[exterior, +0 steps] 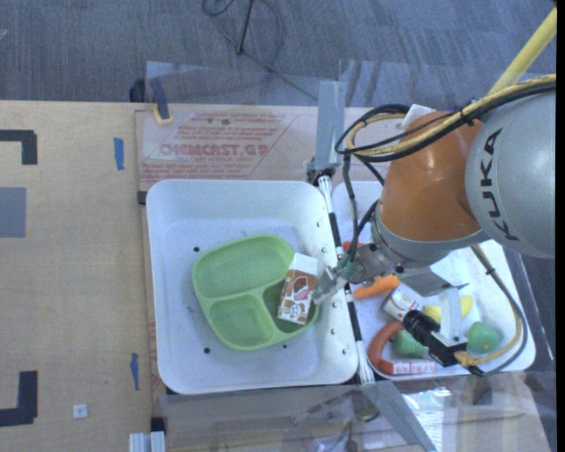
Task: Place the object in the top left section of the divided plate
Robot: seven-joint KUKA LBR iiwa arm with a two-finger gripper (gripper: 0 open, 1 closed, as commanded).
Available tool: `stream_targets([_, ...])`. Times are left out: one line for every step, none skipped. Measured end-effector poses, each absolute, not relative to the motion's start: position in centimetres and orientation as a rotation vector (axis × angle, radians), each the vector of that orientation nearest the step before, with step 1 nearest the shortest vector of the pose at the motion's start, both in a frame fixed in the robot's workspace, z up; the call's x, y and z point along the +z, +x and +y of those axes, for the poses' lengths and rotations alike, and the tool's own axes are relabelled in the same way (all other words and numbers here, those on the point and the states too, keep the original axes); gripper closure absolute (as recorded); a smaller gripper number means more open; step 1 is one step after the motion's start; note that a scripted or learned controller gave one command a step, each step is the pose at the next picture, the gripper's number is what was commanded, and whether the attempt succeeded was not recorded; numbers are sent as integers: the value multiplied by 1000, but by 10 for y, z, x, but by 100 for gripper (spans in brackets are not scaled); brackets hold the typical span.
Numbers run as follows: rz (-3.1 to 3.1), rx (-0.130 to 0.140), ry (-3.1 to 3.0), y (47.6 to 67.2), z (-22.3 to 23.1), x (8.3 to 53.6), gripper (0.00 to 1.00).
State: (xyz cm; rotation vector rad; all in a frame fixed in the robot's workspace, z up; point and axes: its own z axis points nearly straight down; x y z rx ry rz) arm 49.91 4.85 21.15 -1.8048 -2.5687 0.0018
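Over the green divided plate (238, 291) near the left bin's (168, 212) right wall, the gripper (325, 284) pinches a small carton (297, 296), seemingly to set it down there.

It was a robotics lab: a plywood bench (71, 265) marked with blue tape (118, 153), cables (238, 26) trailing over grey carpet

Light is even and fairly bright, falling from above. The left bin (168, 291) is nearly overexposed along its rim, left of the gripper (328, 281). Soft, short shadows lie under the green plate (243, 291), just left of the gripper. Glare streaks the arm (521, 177) up and right of it. The picture is slightly soft throughout, grainy on the dark floor above.
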Motion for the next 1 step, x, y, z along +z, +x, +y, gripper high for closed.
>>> stream_targets([-2490,-1,-1918,534,10,184,0])
